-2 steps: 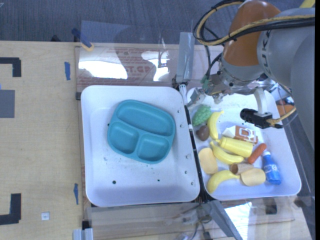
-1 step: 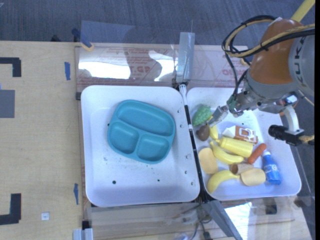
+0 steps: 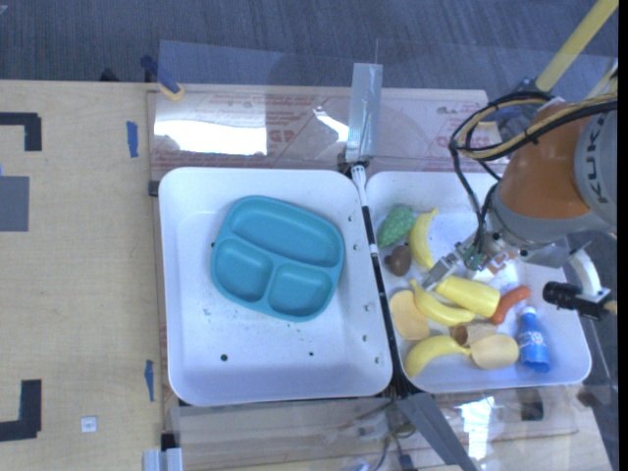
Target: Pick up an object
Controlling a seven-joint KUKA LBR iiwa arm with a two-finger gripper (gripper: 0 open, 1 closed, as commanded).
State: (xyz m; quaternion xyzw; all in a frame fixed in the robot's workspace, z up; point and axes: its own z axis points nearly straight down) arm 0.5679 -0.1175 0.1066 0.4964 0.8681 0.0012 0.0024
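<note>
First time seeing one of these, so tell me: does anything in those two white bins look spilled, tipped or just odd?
Nothing looks spilled or broken. The toy food lies jumbled in the right bin, while the left bin holds a blue tray sitting askew. The pincer hovers over the pile.

Bright, even overhead light; white glare streaks the clear plastic sheet [image 3: 235, 130] behind the shallow white left bin [image 3: 186, 263]. Shadows soft, focus slightly grainy.

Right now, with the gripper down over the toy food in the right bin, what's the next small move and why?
Probably ease straight down a little: the gripper sits just above the yellow piece in the crowded right bin, with a banana close beside it and nothing visibly between its fingers.
</note>
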